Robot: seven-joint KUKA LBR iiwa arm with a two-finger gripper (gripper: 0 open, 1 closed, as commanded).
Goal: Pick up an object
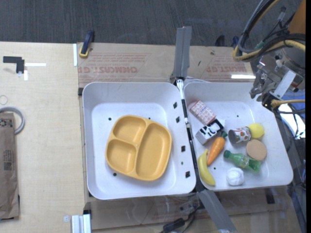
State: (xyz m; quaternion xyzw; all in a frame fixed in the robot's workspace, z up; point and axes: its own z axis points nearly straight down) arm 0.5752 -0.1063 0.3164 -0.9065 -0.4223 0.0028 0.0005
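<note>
Above the right bin's far corner hangs the claw (touching nothing).

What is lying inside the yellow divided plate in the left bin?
All three sections of the yellow plate show bare yellow surface. The bin floor beneath the plate is covered, so anything under it cannot be seen.

**Materials and finishes on the desk**

Both white bins are seen as smooth, slightly glossy plastic. The yellow divided plate is shown in matt plastic. A pale, wood-like matt surface is presented by the desk, with brown printed cardboard laid behind the bins. The carrot, banana and green bottle appear as shiny moulded plastic.
</note>
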